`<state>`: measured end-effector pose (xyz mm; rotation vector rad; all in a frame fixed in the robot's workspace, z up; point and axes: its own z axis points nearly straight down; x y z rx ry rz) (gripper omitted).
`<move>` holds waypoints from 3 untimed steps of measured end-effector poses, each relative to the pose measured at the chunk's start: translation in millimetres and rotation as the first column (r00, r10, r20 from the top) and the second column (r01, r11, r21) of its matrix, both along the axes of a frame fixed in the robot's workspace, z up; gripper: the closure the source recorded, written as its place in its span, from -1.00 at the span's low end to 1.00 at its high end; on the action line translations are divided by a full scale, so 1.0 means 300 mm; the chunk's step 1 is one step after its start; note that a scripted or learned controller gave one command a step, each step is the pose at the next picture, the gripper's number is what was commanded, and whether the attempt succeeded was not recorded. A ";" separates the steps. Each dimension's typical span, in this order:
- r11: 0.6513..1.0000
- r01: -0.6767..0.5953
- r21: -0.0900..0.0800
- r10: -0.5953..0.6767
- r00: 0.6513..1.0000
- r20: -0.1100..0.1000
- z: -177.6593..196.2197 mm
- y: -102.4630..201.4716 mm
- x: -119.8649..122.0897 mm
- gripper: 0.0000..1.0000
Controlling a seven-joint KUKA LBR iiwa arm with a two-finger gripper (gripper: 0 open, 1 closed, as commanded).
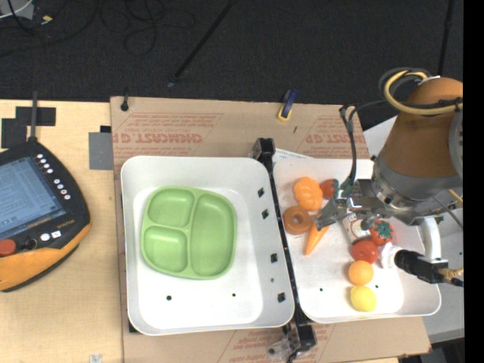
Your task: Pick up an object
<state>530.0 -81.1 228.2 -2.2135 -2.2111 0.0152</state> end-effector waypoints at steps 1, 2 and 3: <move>1.000 -0.002 -0.001 0.002 1.000 0.011 0.019 -0.001 0.007 -1.00; 1.000 -0.002 0.000 0.002 1.000 0.007 -0.127 0.006 -0.006 -1.00; 1.000 -0.002 0.000 0.002 1.000 0.006 -0.336 -0.009 -0.012 -1.00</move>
